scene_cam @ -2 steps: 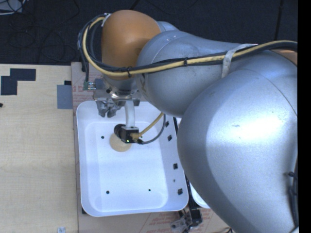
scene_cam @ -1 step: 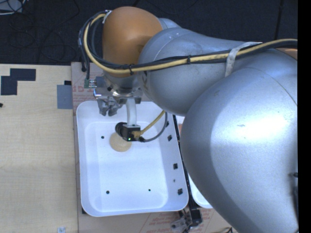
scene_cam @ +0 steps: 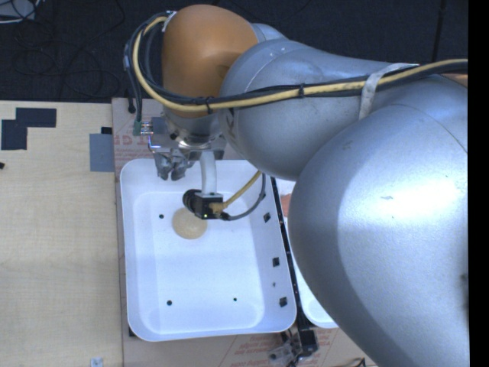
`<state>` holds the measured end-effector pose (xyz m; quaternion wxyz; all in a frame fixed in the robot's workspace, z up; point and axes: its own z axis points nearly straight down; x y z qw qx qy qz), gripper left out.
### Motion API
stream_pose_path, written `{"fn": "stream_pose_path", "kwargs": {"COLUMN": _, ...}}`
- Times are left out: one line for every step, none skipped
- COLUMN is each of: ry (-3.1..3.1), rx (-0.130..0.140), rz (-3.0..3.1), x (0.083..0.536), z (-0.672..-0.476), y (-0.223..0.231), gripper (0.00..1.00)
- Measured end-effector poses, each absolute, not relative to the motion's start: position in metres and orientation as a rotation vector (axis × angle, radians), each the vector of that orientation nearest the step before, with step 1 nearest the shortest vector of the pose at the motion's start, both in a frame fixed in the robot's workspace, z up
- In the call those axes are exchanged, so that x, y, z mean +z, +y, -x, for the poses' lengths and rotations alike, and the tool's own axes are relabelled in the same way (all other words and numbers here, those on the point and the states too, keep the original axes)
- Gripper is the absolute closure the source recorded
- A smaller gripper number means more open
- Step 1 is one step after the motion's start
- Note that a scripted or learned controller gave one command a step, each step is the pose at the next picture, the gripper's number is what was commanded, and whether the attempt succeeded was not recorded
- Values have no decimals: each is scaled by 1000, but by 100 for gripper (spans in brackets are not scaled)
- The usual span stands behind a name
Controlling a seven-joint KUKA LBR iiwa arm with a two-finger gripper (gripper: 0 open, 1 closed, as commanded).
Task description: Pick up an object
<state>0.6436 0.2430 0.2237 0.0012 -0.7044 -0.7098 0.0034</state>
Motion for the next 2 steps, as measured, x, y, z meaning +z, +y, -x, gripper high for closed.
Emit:
{"fn": "stream_pose_path", "kwargs": {"ry": -2229, "rx": 12, "rz": 2210, "x": 223, "z": -643, "y": 243, "gripper": 0}}
{"fn": "stream_pose_path", "kwargs": {"ry": -2224, "rx": 11, "rz": 2214, "x": 155, "z": -642, "y": 244, "gripper": 0}}
